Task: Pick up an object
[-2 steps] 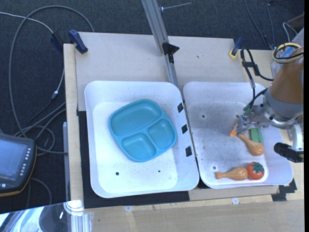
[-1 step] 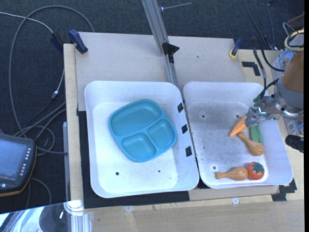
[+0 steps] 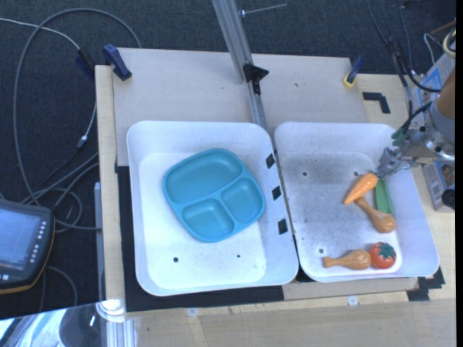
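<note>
The right bin (image 3: 318,215) holds an orange carrot (image 3: 361,188), a green strip (image 3: 383,197) beside it, a tan drumstick (image 3: 377,216), a second drumstick (image 3: 346,260) and a red tomato (image 3: 383,255). My gripper (image 3: 389,163) hangs over the bin's right side, just above and right of the carrot's thick end. Nothing is visibly held in it. The arm (image 3: 438,132) comes in from the right edge.
The left bin (image 3: 155,266) holds a blue three-compartment plate (image 3: 213,194). A grey metal post (image 3: 239,45) rises between the bins from the back. Cables lie on the dark floor at left, and a tablet (image 3: 22,244) sits at the left edge.
</note>
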`<state>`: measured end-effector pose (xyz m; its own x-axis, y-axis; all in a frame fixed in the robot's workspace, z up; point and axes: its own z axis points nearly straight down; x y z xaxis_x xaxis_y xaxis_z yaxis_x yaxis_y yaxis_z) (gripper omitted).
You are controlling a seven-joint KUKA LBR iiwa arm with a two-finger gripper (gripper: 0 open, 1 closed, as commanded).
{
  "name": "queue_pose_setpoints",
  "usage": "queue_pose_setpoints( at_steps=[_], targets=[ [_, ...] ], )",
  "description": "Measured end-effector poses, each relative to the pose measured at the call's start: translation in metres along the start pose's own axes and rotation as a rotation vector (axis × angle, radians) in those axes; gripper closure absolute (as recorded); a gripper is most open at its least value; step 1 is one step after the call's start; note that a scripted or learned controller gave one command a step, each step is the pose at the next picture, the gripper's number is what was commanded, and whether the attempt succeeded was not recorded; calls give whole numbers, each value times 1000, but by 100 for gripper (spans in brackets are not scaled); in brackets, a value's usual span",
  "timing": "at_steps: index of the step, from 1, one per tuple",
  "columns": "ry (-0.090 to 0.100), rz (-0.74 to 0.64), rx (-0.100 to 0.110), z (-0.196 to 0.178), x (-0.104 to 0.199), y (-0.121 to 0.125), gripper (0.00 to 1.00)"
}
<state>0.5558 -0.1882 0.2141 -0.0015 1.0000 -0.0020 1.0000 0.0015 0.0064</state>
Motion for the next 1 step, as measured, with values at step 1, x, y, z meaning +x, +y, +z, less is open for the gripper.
queue_pose_setpoints(
  at_steps=[1],
  targets=[
    [0,0,-1,-55,0,2,100]
  ],
)
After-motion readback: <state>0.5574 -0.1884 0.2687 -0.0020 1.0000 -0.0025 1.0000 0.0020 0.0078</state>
